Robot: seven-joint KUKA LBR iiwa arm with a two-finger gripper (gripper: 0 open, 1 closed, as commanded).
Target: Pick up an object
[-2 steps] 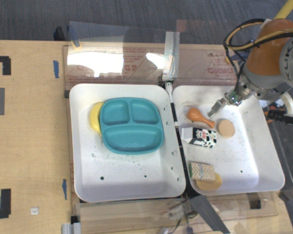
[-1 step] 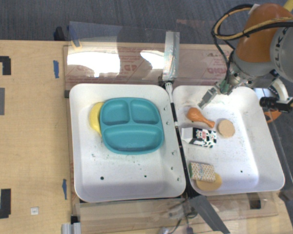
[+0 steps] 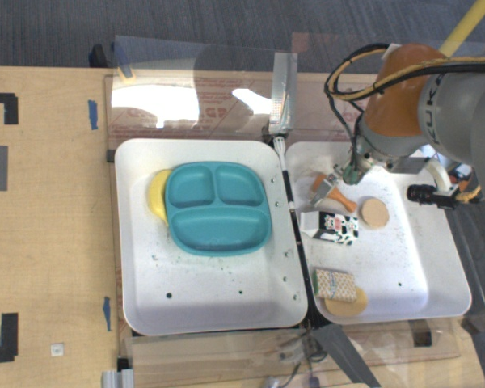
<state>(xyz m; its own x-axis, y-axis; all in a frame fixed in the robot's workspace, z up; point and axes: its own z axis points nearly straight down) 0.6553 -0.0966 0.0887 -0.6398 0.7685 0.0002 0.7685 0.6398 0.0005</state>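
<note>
The gripper (image 3: 349, 170) hangs low over the back part of the right bin (image 3: 436, 289), near its left wall. It is small and dark in this view, so I cannot tell the state of its jaws, and no object is seen between them. Its tip is just beside an orange carrot-like toy (image 3: 333, 192), which lies tilted on the bin floor; whether they touch, I cannot tell.

The arm (image 3: 436, 107) comes in from the right, its grey body above the back right corner of the right bin, with the orange band bent down toward the wrist and black-and-yellow cables looping over it.

In the right bin, a round tan disc (image 3: 375, 213) lies near the middle, a small black-and-white patterned card (image 3: 338, 227) lies close to the left wall, and a speckled pouch on a tan piece (image 3: 339, 289) rests at the front left corner.

In the left bin (image 3: 137, 289), a teal divided plate (image 3: 218, 207) lies in the centre, partly covering a yellow object (image 3: 156, 194) at its left side.
</note>
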